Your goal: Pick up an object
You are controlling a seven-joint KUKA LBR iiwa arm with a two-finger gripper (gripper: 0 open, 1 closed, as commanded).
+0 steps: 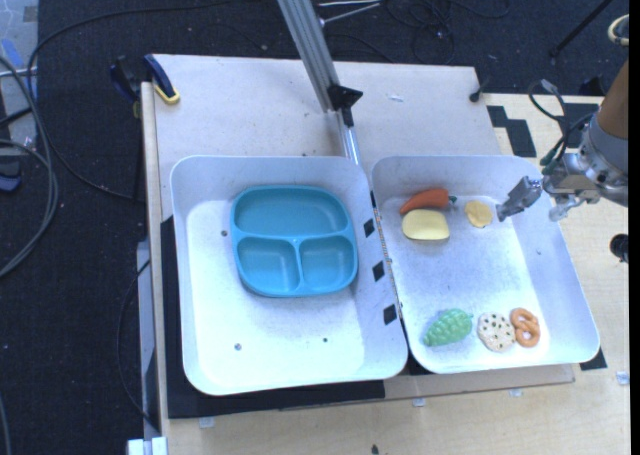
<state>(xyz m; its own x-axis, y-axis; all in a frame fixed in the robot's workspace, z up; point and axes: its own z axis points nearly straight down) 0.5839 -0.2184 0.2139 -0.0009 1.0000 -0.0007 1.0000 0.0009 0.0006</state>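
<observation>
Gripper (540, 198) hangs over the right bin's (560, 273) far edge, fingers spread apart with nothing between them, just beside a small yellow piece (479, 213) lying in the bin.

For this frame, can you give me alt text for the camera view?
A grey arm's gripper hangs over the right bin's far right edge, near a small yellow piece, holding nothing visible. That bin also has a carrot, a yellow lump, green grapes, a cookie and a pretzel. The left bin holds a blue tray.
</observation>
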